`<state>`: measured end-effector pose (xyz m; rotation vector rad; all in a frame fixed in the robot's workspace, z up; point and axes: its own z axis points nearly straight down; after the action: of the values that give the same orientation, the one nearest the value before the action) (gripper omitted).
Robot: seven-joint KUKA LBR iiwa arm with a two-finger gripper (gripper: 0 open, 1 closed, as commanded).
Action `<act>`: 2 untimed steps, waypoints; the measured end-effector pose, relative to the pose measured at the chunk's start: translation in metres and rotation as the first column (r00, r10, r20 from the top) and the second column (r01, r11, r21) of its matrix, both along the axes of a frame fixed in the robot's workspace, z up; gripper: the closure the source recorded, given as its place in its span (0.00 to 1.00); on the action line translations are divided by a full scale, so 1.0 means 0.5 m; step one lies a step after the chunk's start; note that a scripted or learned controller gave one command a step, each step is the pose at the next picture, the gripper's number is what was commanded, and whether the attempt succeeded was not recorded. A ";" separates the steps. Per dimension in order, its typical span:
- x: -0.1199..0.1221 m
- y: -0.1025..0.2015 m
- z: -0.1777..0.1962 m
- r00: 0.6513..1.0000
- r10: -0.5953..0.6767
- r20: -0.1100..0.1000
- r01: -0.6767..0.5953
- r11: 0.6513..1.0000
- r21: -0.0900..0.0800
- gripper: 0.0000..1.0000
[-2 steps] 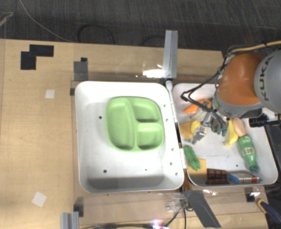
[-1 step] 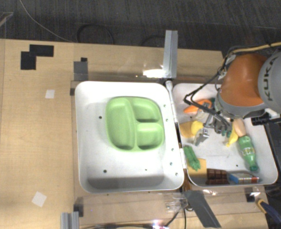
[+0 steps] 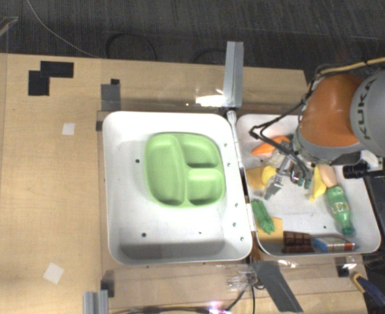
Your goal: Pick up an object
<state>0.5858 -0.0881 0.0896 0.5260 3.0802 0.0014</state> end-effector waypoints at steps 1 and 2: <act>-0.116 -0.002 0.002 0.988 -0.154 0.005 0.154 0.988 0.004 0.00; -0.145 -0.068 0.003 0.785 0.619 0.003 -0.619 0.785 -0.016 0.00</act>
<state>0.5131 -0.1222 0.0912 -0.5115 3.0729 -0.0099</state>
